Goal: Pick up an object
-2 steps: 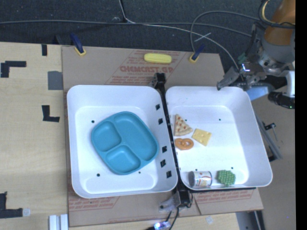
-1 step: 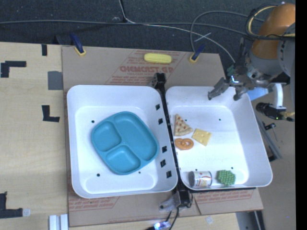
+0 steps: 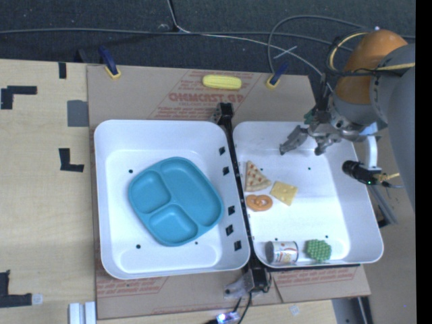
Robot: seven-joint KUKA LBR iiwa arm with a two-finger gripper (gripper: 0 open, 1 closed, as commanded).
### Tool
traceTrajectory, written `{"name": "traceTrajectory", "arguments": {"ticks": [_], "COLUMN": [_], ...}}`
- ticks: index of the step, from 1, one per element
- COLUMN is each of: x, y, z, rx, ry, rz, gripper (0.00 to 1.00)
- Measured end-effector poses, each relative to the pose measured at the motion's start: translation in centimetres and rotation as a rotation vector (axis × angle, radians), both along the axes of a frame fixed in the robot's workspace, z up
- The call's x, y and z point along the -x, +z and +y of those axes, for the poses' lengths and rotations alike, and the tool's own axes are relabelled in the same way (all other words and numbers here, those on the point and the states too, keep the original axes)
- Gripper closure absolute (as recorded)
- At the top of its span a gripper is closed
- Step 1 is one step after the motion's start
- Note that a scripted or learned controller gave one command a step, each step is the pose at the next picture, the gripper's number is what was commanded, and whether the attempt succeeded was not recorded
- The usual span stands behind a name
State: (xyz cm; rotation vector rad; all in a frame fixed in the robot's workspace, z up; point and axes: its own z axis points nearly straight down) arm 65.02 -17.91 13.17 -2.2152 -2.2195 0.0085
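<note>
- Cardboard sheet [image 3: 196, 100] covers the surface under both bins; bare wood with black tape marks shows on the left, dark carpet-like floor along the top.
- Yellow banana-shaped toy [image 3: 221, 82] lies on the cardboard above the bins, outside both.
- Left bin [image 3: 115, 147] holds a blue divided tray [image 3: 175, 200], three compartments, sitting tilted in the bin's middle.
- Right bin [image 3: 337, 208] holds the pick candidates, all in its near-left and bottom part.
- Pizza-slice toy [image 3: 254, 176] is by the bin's left wall; just below it I see an orange ring-shaped piece, the pretzel toy [image 3: 259, 202].
- Yellow cheese wedge [image 3: 284, 193] sits just right of the pretzel toy, close but I can't tell if touching.
- Small can [image 3: 283, 252] lies on its side at the bottom edge; green bumpy ball [image 3: 318, 250] is just right of it.
- My arm comes in from the right, orange band [image 3: 374, 52] up top, grey wrist below it.
- Hand [image 3: 305, 144] hangs over the upper part of the right bin, fingers spread apart, dark tips pointing down-left and down.
- Nothing sits between the fingers; the hand is well apart from the pizza-slice toy and cheese wedge, which lie below-left of it.
- Cables loop above the arm across the dark background.
</note>
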Motion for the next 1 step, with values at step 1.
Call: {"name": "traceTrajectory", "arguments": {"ticks": [1], "x": [-0.03], "y": [-4.86], "z": [0.06], "rx": [0.004], "ry": [0.001], "rz": [-0.009], "gripper": [0.00]}}
